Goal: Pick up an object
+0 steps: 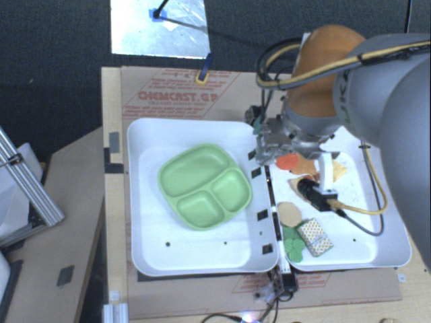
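We find the gripper (273, 147) low in the right bin (377, 247), at its upper left, by a red piece (288, 161); its grip we cannot tell; nothing lifted yet, we judge.

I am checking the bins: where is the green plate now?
The green plate lies near the middle of the bin on the camera view's left, while the gripper is over the other bin.
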